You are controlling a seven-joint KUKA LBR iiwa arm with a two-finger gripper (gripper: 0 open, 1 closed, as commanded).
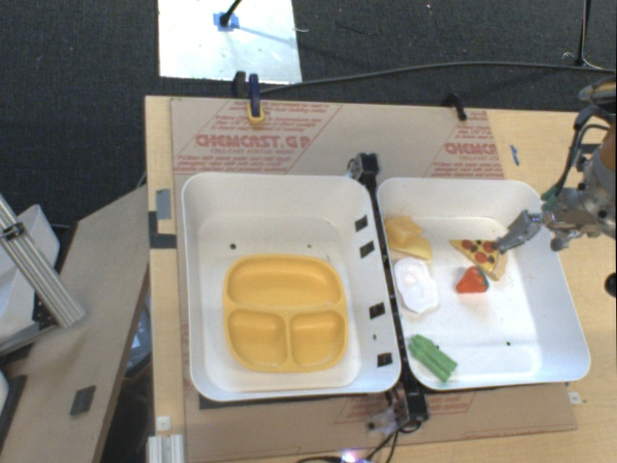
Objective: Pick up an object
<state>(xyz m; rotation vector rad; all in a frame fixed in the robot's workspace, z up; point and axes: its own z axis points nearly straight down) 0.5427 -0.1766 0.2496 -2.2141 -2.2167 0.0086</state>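
While left bin point(207, 258) holds yellow tray point(285, 312), right bin point(554, 326) holds pizza slice point(479, 251), jaws' state unclear

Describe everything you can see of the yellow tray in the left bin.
The tray is a mustard-yellow, plastic-looking rounded rectangle with three compartments: one wide at the back, two smaller in front. It lies flat, right way up, on the floor of the left bin, toward its front. All three compartments look bare, and nothing else touches it.

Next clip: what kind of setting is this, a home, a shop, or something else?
Most likely a robotics lab bench. Two white bins sit clamped on a board, toy food such as a pizza slice lies in one, and a gripper reaches in from the right.
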